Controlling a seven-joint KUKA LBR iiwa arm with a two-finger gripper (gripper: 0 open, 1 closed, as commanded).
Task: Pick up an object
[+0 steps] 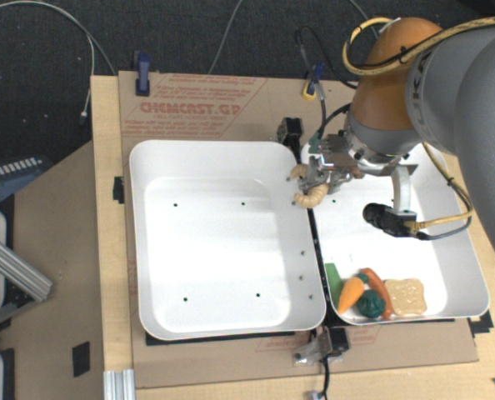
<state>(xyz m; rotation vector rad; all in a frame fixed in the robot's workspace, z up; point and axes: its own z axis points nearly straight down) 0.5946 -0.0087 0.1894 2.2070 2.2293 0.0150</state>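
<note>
White right bin (447, 223) holds carrot (350, 292) and toast (405, 297); pincer (318, 182) clasps tan piece (312, 195).

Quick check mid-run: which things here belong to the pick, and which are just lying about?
In play:
tool, over the seam between the bins
tan piece just under it

Lying about:
carrot, toast slice, green pieces in the right bin's near corner
left bin

The bench (106, 223) is viewed from a single fixed camera set above it and tilted downward at a slant. Both bins are framed whole, the left bin (222, 161) near centre and the right bin (456, 248) toward the right edge. The arm (447, 65) is seen entering from the right, close to the lens.
</note>
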